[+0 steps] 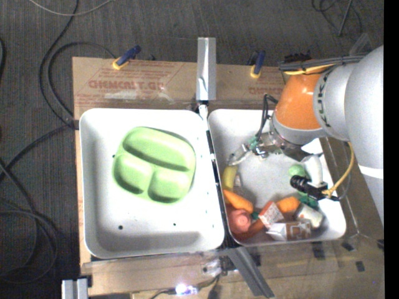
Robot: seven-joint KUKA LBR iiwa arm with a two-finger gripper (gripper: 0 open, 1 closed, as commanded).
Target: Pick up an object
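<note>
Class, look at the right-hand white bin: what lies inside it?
Along the right bin's near edge: orange carrots, a yellowish piece, small cartons. The arm covers its far right.

Robotics lab: clamped cardboard bench point(143, 83), loose cables point(50, 61) on carpet, white bins point(93, 167).

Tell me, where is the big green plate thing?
The green, moulded plastic tray with three compartments lies upside down in the left white bin, in the left half of the camera view, across the divider from the bin with the orange carrots.

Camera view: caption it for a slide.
KUKA arm over right bin of toy food; green tray in left bin.
</note>
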